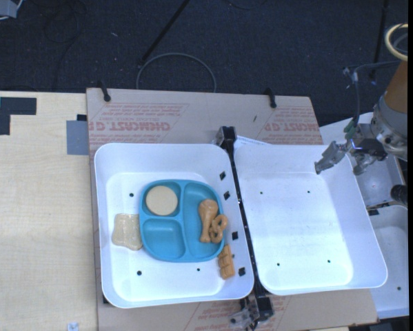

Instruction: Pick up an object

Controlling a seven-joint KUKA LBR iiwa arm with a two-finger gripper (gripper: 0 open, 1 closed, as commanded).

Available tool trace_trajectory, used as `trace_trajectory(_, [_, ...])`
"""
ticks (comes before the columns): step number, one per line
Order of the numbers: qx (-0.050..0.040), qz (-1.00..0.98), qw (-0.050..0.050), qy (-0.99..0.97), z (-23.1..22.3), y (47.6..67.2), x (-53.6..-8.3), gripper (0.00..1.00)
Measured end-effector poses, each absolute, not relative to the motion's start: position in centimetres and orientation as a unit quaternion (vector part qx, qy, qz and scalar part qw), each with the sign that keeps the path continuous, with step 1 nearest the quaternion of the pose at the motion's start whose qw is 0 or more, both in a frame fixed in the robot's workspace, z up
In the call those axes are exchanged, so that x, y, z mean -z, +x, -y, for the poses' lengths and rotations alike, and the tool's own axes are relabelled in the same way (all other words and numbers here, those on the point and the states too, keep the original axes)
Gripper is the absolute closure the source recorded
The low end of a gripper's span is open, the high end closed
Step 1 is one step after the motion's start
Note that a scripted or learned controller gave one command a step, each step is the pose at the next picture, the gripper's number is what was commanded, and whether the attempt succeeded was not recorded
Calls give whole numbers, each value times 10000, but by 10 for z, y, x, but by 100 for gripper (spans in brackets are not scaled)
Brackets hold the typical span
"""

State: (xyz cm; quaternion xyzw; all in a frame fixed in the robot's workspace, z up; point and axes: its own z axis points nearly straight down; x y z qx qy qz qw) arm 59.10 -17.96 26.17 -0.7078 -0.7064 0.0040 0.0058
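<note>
The left bin (pixel 116 281) holds a blue divided plate (pixel 166 240). A round tan biscuit (pixel 161 200) lies in its upper left section and a knotted pretzel-like piece (pixel 212 221) in its right section. A pale bread slice (pixel 127 232) rests against the plate's left side. A small brown piece (pixel 225 262) lies just off its lower right corner. My gripper (pixel 345 161) hovers over the far right corner of the right bin (pixel 309 267), open with nothing between its fingers.
A black divider (pixel 235 205) with clips runs between the two bins. Cardboard (pixel 192 119) lies under both bins. Cables and grey hardware (pixel 389 185) crowd the bench right of the right bin.
</note>
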Motion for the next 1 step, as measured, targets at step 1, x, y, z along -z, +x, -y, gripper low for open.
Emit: trace_trajectory(1, [-4,7071,3,-7071,180,593,-269,0])
